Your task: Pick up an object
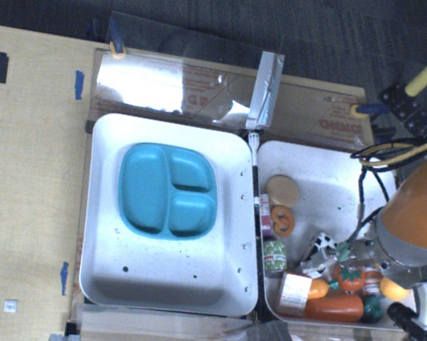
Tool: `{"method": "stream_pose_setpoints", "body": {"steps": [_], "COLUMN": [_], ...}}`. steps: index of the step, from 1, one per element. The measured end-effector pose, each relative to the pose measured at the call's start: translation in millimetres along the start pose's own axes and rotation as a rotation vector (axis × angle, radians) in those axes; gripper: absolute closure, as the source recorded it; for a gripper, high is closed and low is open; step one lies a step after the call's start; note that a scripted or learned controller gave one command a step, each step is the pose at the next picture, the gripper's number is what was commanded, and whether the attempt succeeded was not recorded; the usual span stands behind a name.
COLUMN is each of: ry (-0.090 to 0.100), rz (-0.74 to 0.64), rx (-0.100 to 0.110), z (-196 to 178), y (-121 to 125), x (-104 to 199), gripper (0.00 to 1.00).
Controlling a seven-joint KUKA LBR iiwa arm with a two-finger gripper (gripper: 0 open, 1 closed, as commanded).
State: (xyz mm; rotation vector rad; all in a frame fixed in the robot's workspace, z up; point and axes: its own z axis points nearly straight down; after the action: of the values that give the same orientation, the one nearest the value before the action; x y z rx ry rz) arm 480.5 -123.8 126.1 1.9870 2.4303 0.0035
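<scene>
No single object had been singled out by the task; the candidates were heaped in the right bin (318,161), mostly along its near wall. A red-orange bottle-like item (332,306) with a white cap end was lying on its side there, touching a tomato-like toy (350,279) and a small yellow piece (392,290). A black-and-white patterned toy (321,245) was seen just beyond them, and a tan disc (282,189), a ring-shaped piece (281,220) and a green-labelled can (273,256) were ranged along the divider side. The clutter was probably pushed together at random, so that a clean grasp would be hard to find.

The gripper (359,263) was lowered over the heap, the arm's orange band (424,207) hanging above it. Whether the jaws were wide or closed could not be told, and nothing was seen held.

In the left bin (110,142) a blue compartment tray (168,191) was lying flat, well apart from the arm.
</scene>
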Motion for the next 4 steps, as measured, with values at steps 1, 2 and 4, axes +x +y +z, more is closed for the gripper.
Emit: {"method": "stream_pose_setpoints", "body": {"steps": [1, 2, 4], "ry": [-0.004, -0.001, -0.011], "rz": [-0.056, 0.011, -0.272], "rx": [-0.005, -0.005, -0.020], "z": [38.9, -61.6, 32.9], "y": [65.4, 47.2, 104.7], "x": [-11.0, 48.0, -0.1], "gripper": [0.00, 0.00, 0.00]}}
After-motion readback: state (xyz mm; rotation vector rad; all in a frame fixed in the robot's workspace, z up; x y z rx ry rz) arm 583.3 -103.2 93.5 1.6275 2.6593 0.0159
